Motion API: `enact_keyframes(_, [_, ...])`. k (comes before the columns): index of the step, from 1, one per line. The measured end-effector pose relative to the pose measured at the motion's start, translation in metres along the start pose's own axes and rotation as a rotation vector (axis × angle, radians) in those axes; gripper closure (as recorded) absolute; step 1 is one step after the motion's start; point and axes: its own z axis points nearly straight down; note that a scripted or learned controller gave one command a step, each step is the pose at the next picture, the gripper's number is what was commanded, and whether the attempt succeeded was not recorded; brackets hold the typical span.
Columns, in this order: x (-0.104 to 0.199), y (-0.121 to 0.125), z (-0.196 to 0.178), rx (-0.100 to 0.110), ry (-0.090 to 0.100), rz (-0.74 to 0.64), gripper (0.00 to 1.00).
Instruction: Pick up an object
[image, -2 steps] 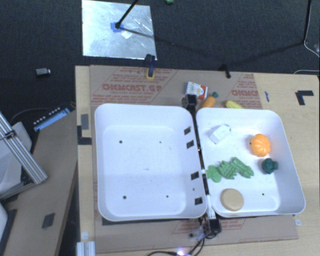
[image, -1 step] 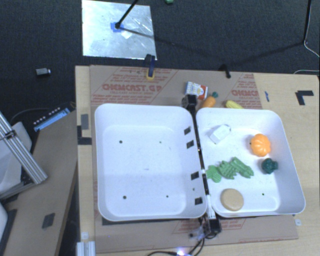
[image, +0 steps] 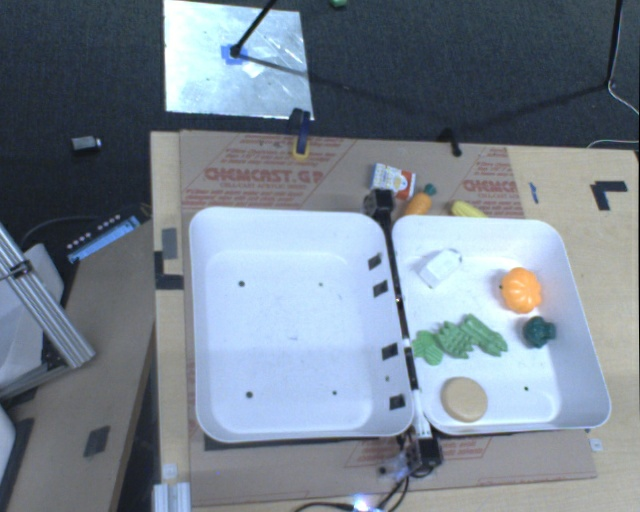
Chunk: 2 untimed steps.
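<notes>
Looking down at a slant on a bench with two shallow white bins side by side. The left bin, at centre frame, holds nothing visible. The right bin holds five things: a white block at its upper left, an orange pumpkin at upper right, a dark green piece just below the pumpkin, a flat green leafy piece in the middle, and a tan disc at the bottom. The end effector's state cannot be told. Likely risks: the leafy piece and disc lie low and could slip a pinch; the pumpkin may roll; the dark green piece sits near the wall, crowding any approach.
</notes>
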Motion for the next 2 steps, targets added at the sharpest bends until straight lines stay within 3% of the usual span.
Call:
enact_keyframes(1, [0.023,-0.020,0.147,0.017,0.006,0.000,1.00])
enact_keyframes(2, [0.016,0.013,0.127,-0.001,-0.001,-0.003,1.00])
